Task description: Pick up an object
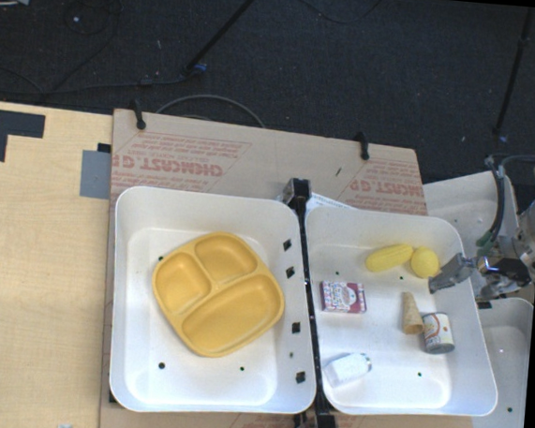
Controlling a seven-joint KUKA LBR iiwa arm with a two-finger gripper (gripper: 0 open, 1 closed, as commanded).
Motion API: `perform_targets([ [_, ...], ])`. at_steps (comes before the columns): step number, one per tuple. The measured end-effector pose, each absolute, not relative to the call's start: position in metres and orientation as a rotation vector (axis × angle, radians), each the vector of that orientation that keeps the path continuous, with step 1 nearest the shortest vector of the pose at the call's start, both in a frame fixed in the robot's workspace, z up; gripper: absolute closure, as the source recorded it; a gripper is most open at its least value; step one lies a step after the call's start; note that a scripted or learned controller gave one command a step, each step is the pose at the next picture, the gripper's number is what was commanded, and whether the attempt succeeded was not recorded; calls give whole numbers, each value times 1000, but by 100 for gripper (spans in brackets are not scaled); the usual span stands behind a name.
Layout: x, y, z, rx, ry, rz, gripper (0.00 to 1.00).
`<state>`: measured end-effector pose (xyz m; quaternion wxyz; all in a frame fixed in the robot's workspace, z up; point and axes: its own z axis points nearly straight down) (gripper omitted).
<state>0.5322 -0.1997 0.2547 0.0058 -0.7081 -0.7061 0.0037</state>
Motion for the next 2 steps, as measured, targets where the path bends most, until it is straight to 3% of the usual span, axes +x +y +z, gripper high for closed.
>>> perform_targets([
  [1, 535, -199, 261, -2221, -2221, 2, 0],
  [2, 537, -201, 197, -2216, -2216, 6, 0],
])
